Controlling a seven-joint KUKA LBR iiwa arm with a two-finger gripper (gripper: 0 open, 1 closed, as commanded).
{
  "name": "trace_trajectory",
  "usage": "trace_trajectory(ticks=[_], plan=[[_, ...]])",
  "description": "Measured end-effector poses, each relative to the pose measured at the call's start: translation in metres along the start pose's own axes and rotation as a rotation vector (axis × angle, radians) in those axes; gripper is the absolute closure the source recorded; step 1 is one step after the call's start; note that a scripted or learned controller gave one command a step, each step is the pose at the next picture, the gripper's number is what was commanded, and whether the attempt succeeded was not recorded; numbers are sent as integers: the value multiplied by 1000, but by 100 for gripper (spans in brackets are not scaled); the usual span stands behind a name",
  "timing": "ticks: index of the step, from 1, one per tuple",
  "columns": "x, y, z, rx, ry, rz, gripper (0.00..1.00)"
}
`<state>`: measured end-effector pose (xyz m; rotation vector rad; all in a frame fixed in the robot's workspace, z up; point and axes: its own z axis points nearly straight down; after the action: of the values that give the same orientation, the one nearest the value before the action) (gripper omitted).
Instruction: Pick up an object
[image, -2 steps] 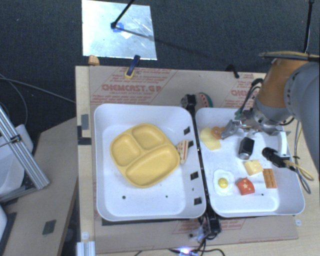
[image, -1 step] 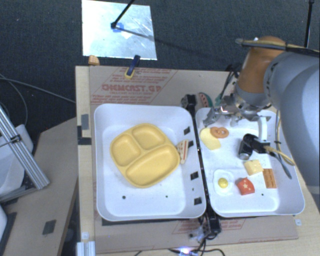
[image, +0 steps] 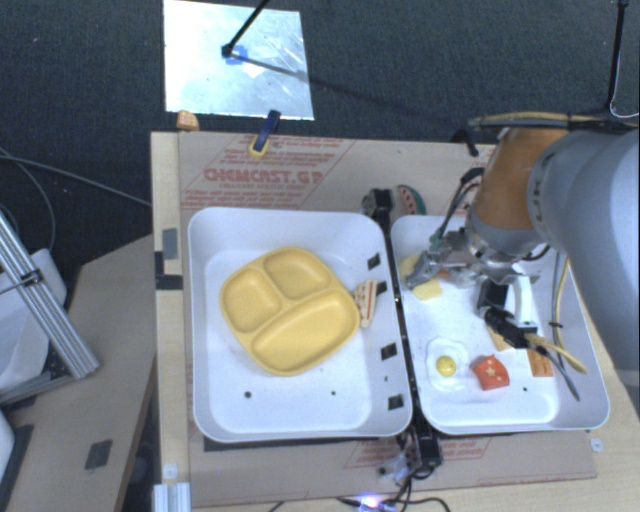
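You are looking at two bins sitting side by side on a cardboard sheet (image: 300, 170). In the left bin (image: 215, 400), a divided plate (image: 288, 310) is lying near the middle, with a small sandwich-like toy (image: 366, 302) sitting just right of it. In the right bin (image: 580, 400), a wedge piece (image: 428, 290) is lying at the rear left, just before the gripper (image: 428, 265). A fried-egg toy (image: 446, 362) and a small chunky toy (image: 490, 372) are sitting side by side nearer the front, the egg on the left.

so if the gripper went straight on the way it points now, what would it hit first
Most likely the pale yellow wedge lying just under the gripper in the right bin, which seems to point down and slightly left. Depth is unclear, so it could meet the bin floor beside it.
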<state>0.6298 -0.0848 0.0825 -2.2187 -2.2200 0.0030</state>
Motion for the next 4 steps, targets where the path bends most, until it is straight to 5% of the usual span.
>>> trace_trajectory(ticks=[1,2,4], plan=[[-33,41,-4,-11,-3,0,0],[-31,40,-14,-10,-2,-2,100],[-2,-103,-1,1,1,1,100]])
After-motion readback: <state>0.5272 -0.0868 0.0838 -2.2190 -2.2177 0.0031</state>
